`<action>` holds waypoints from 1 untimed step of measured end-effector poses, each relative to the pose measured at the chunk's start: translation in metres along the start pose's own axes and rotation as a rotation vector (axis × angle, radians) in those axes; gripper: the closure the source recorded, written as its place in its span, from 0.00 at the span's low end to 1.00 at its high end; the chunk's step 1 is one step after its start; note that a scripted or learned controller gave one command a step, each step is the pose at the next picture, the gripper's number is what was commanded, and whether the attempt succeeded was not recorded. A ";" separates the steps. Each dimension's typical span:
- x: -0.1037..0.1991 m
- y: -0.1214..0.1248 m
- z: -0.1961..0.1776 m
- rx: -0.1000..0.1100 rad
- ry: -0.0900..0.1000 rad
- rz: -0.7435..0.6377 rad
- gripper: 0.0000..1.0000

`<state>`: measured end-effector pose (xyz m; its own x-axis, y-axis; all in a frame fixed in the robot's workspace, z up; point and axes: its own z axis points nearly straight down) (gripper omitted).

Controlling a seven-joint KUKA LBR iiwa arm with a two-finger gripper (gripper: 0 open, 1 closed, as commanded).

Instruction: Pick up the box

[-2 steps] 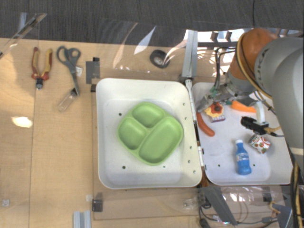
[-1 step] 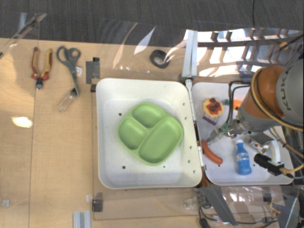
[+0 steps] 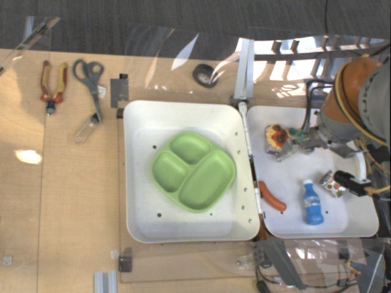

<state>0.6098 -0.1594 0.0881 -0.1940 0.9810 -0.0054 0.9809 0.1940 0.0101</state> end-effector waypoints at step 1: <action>0.011 0.051 0.001 0.059 0.008 0.036 0.00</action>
<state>0.6572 -0.1383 0.0876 -0.1583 0.9874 0.0015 0.9862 0.1581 -0.0490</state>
